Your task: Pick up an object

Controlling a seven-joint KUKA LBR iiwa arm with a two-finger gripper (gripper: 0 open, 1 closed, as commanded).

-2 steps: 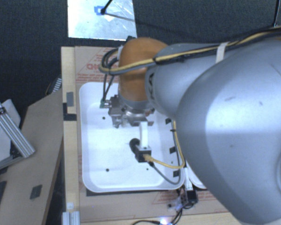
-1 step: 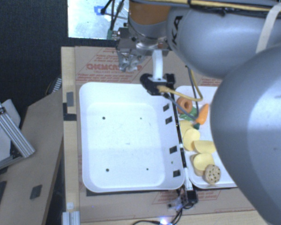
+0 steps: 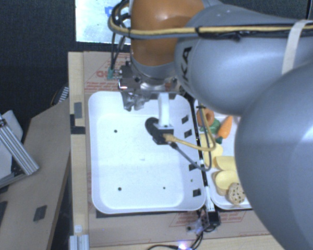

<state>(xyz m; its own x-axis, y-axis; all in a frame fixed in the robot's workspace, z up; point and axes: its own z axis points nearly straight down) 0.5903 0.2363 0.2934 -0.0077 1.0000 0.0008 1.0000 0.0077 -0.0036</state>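
Observation:
My gripper (image 3: pixel 131 103) hangs over the far part of the left white bin (image 3: pixel 109 191), close to its back rim. Nothing can be seen in it. The arm's grey bulk hides most of the right bin (image 3: pixel 224 204). Along that bin's left side lie an orange carrot (image 3: pixel 226 126), an orange and green piece (image 3: pixel 206 117), a yellow curved piece (image 3: pixel 218 149), two yellow lumps (image 3: pixel 225 163) (image 3: pixel 223 180) and a round brown speckled piece (image 3: pixel 235 192).
Both bins sit on a cardboard-covered bench (image 3: pixel 78 139). A divider with black clips (image 3: pixel 198 155) runs between them. A metal frame (image 3: pixel 10 150) stands off the bench to the left.

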